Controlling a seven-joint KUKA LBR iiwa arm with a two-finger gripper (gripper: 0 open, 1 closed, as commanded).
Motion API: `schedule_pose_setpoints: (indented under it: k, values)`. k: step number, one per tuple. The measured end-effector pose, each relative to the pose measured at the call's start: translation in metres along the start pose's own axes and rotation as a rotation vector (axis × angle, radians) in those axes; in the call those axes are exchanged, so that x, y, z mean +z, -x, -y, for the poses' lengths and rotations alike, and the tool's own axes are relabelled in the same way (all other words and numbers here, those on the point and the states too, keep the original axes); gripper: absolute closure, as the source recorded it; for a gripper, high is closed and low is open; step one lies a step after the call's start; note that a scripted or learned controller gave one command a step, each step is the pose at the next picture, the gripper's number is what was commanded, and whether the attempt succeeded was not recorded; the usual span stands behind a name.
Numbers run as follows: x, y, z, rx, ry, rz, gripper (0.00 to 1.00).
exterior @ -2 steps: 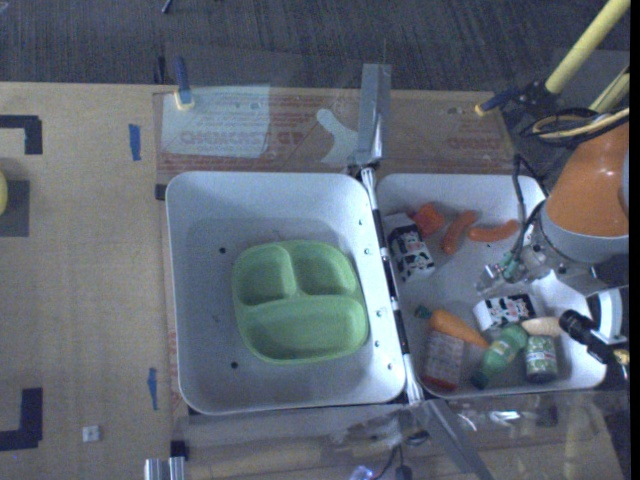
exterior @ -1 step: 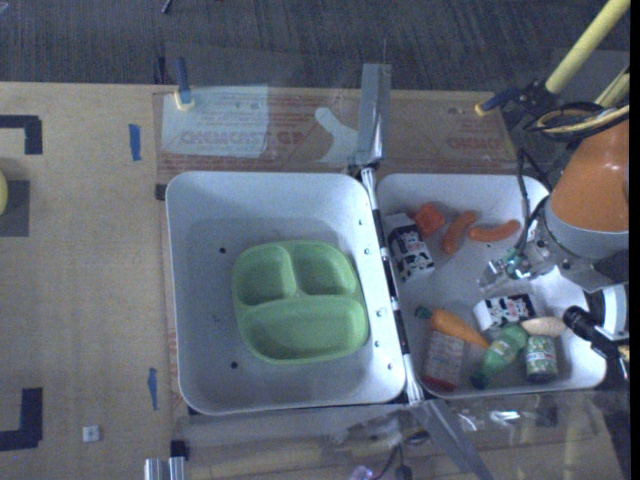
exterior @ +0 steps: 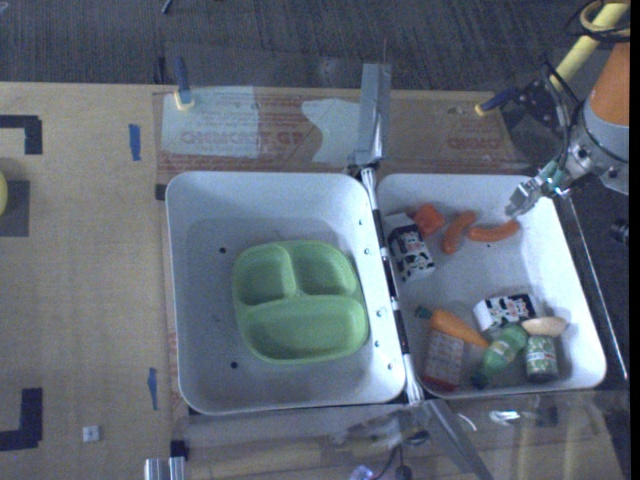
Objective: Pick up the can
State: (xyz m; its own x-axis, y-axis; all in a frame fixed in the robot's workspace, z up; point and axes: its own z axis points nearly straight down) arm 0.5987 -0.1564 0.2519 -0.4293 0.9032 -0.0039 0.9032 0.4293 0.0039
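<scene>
Gripper (exterior: 527, 196) hangs over the right bin's (exterior: 585, 298) far right edge; can't tell if open or shut, nothing visibly held. Can (exterior: 541, 357) stands upright well toward the camera from it, approx straight below in view, beside a green bottle (exterior: 501, 353).

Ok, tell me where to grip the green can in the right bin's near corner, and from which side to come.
The can seems to stand upright in the right bin, so come straight down and close the tool across its round sides near the top. A pale oblong thing lies just behind it and a green bottle beside it, so a sideways approach looks crowded.
</scene>
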Motion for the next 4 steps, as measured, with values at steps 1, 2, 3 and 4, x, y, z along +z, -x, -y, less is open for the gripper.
schedule_pose_setpoints:
  k: [1, 2, 3, 4]
  values:
    - [0.000, 0.000, 0.000, 0.000, -0.001, -0.001, 0.00]
    - [0.121, -0.012, 0.086, 0.250, -0.004, -0.003, 0.00]
    - [0.121, -0.012, 0.086, 0.251, -0.004, -0.003, 0.00]
    - [0.111, -0.012, 0.085, 0.251, -0.001, -0.001, 1.00]
